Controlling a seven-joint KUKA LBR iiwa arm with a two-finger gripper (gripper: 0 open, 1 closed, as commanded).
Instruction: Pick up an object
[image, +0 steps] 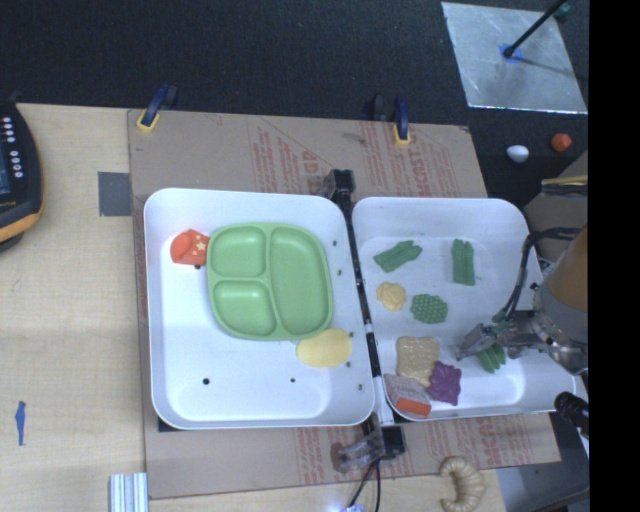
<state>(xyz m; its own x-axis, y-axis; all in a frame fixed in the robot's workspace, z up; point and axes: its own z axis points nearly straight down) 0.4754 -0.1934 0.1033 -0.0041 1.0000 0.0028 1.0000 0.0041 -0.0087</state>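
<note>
Gripper (482, 345) low in right bin (440, 212), fingers apart around green toy piece (491, 358); purple toy (445, 381) near, risk: off-centre pinch, slip.

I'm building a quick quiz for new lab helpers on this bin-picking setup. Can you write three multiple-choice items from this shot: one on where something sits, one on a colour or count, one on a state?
1. Where does the green divided plate lie?
A. In the left bin
B. In the right bin
C. On the bare cardboard

2. How many compartments does that plate have?
A. Two
B. Three
C. Five

3. Where is the hand right now?
A. Parked over the left bin
B. Low in the right bin, by a small green piece
C. Lifted outside both bins

Answers:
1. A: the plate rests inside the left bin, between a red piece and a yellow piece.
2. B: one long section and two smaller ones are visible.
3. B: it sits in the right bin, at a small green piece near the purple piece.
</note>
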